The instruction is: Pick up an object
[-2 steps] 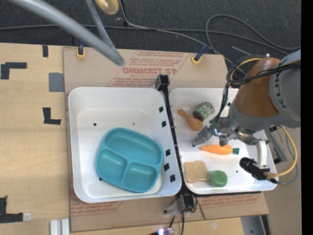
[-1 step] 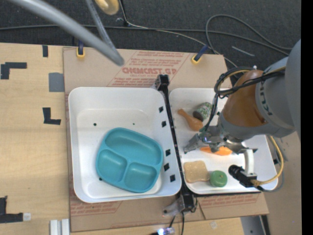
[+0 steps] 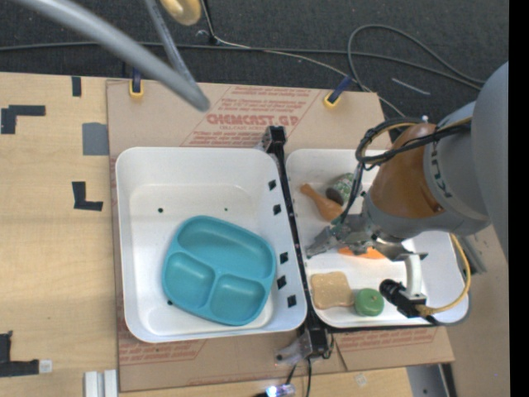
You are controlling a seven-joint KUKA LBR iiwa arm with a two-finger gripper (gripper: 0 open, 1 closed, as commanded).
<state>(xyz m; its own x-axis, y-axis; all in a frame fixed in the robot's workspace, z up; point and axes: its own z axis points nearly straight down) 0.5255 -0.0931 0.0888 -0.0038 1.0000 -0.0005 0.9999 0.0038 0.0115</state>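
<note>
Two shallow white bins sit side by side on a sheet of brown cardboard point(image 3: 248, 114) laid over the wooden bench point(image 3: 50, 222). The left bin point(image 3: 140, 180) holds a teal divided plate point(image 3: 218, 270) with three compartments, lying flat and slightly turned toward the bin's near right corner.

The arm point(image 3: 446, 172) reaches over the right bin point(image 3: 450, 300) from the right, its orange band just above the wrist. The gripper point(image 3: 324, 243) hangs low over the middle of that bin, close to the divider between the two bins. Its grey fingers point(image 3: 316, 246) point left toward the divider and look somewhat spread, though the slanted view makes this hard to judge; nothing can be seen pinched between them.

Several small objects lie in the right bin. A tan sponge-like square point(image 3: 330, 289) rests near the front left corner, with a green round object point(image 3: 369, 303) just beside it on its right. A brown wooden-looking piece point(image 3: 318, 199) lies behind the gripper, near a dark greenish object point(image 3: 340, 190) partly hidden by the arm. A sliver of orange object point(image 3: 372, 254) shows just under the wrist. A black cable point(image 3: 413, 35) loops across the dark floor beyond the bench.
</note>
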